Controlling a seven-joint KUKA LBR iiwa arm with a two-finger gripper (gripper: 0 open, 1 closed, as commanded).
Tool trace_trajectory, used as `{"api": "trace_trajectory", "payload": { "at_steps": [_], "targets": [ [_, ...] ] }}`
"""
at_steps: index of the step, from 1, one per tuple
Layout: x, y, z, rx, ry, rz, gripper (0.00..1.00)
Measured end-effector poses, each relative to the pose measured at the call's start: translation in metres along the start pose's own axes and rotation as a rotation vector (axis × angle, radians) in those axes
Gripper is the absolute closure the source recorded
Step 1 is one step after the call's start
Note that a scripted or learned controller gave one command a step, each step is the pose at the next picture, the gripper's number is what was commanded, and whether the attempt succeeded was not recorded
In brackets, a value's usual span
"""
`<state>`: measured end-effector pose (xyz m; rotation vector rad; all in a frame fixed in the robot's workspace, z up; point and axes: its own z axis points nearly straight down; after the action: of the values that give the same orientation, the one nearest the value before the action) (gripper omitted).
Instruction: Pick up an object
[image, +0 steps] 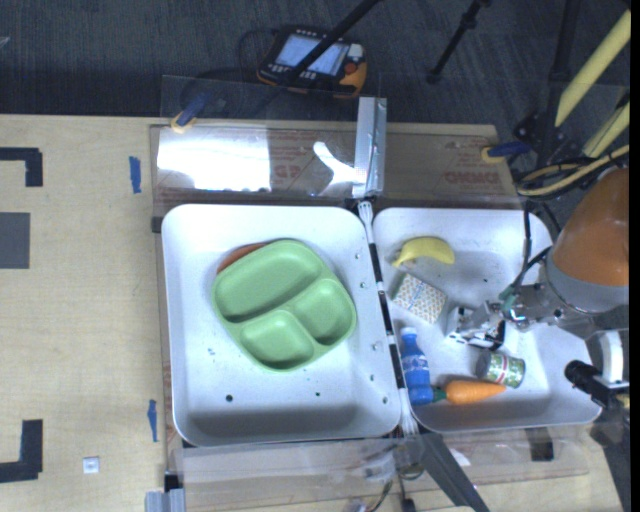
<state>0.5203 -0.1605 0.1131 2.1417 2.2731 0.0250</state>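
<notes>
2 white bins side by side on the bench. Left bin (190, 330) has a green 3-compartment tray (284, 303), tilted, sitting over something orange-red (238, 254) that peeks out at its upper left edge. Right bin (470, 225) is the cluttered one: yellow banana (424, 251) near the top, patterned white packet (419, 298) just below it, blue bottle (414, 365) lying along the left wall, orange carrot (473, 391) near the front wall with its tip touching or almost touching the bottle's lower end, small green-labelled can (503, 369) on its side just above the carrot.

Arm comes in from the right, orange band (598, 240) over the right bin's edge. Gripper (478, 328) is low in the right bin, between packet and can, just beside the can's upper left. Fingers are a blur of metal; cannot tell how far apart they are, or whether anything sits between them. Can and carrot crowd the gripper's lower right, packet its upper left. Black cable (527, 265) loops above the wrist.
</notes>
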Motion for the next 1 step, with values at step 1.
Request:
{"api": "trace_trajectory", "payload": {
  "at_steps": [1],
  "targets": [
    [0.0107,0.0251,-0.0394,0.023,0.001,0.052,0.00]
  ]
}}
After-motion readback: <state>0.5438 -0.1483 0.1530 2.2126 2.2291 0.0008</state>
